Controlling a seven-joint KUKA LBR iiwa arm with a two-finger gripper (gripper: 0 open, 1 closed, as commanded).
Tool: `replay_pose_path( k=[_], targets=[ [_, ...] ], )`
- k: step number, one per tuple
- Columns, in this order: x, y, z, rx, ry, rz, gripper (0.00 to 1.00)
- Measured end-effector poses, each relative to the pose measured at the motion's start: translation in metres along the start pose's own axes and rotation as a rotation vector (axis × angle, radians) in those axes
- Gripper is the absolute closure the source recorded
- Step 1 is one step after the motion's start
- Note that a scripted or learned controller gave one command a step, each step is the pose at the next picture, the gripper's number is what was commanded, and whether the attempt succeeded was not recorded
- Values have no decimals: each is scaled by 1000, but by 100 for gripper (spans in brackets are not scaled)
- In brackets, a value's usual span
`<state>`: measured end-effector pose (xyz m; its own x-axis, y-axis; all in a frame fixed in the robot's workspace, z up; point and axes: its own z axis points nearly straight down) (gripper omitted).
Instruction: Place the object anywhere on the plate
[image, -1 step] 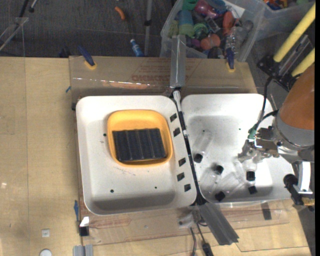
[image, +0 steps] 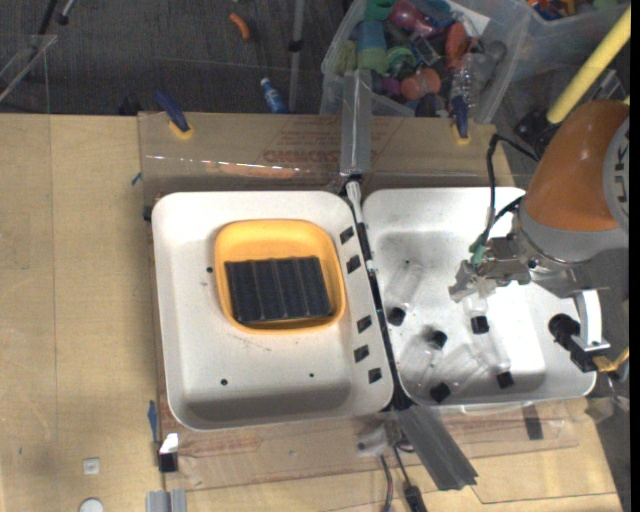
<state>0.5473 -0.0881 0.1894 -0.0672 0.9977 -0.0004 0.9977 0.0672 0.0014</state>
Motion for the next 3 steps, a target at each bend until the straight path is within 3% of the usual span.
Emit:
replay_pose_path(
  k=[2, 3],
  targets=[
    [14, 102, 5, 0, -1, -145, 100],
    [40, 123, -8, -2, -1, -307, 100]
  ],
)
